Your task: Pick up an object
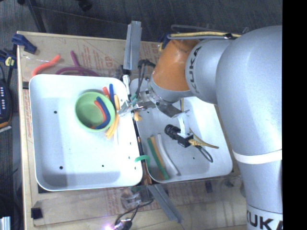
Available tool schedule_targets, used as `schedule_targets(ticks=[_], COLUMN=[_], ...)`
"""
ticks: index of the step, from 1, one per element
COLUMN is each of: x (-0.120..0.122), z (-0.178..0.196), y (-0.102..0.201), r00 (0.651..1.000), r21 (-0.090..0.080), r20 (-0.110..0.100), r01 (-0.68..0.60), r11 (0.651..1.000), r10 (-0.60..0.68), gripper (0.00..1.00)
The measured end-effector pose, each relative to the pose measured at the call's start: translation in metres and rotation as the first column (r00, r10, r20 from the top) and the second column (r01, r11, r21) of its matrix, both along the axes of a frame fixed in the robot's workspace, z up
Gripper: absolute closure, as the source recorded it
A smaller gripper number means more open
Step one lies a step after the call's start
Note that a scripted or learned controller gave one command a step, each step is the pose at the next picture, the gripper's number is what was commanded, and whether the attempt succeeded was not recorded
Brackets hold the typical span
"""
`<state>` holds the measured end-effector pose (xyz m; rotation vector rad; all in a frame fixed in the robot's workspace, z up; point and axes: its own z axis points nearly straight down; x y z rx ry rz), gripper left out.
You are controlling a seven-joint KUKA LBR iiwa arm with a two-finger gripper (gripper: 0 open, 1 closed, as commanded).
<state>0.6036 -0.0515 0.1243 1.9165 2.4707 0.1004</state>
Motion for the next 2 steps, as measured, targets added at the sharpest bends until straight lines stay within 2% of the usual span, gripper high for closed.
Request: schedule_targets(ticks=[1,2], x=[0.025,-0.024], z=[0.068,0.067], y=[0.035,-0.013], r00=[0.994,0.989], r21=[-0.043,-0.043], r20=[-0.051,-0.052], r01=[-0.100,-0.142], r11=[0.994,0.989], r10=[0.098,0.139], gripper=[1.00,1.00])
